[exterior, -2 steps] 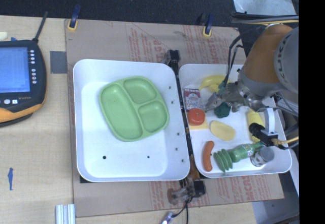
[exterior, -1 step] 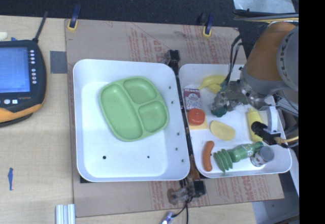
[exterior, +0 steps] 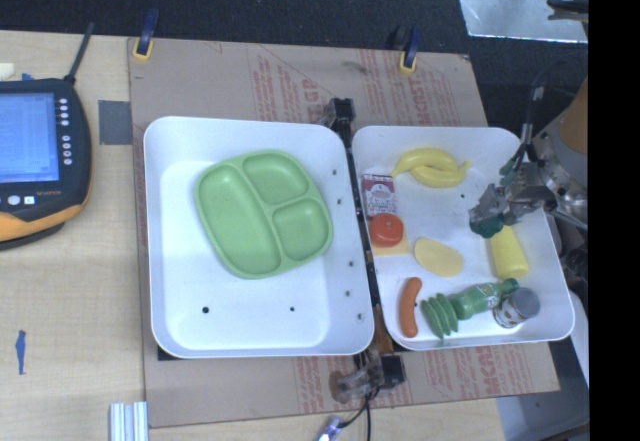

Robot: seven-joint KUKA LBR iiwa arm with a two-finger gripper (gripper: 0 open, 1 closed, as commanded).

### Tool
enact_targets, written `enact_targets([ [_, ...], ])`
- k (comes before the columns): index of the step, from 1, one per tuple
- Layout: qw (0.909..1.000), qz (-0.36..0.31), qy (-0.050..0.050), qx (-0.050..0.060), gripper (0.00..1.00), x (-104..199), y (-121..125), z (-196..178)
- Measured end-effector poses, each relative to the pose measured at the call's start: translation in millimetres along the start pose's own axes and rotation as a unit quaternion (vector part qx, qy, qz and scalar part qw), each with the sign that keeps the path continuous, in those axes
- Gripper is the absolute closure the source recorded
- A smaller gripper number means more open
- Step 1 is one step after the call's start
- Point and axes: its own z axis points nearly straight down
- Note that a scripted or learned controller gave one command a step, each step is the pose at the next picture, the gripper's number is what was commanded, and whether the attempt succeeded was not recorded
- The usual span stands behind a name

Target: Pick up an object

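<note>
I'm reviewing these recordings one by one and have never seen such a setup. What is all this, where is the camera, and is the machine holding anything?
One camera looks down at a slant on a bench. Two shallow white bins sit side by side. The left bin holds a green divided plate. The right bin holds toy food: a banana, a small red-and-white carton, a tomato, a pale yellow chip-like piece, a sausage, a yellow cylinder, a green bottle and a tin can. The machine is a robot arm reaching in from the picture's right; its claw hangs over the right bin, just above the yellow cylinder. I see nothing between its fingers. The device at far left is a handheld screen.
</note>
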Motion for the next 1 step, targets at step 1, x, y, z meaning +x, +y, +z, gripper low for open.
enact_targets([
  [1,1.0,-0.002,0.0,0.002,1.0,103.7,2.0,12.4],
])
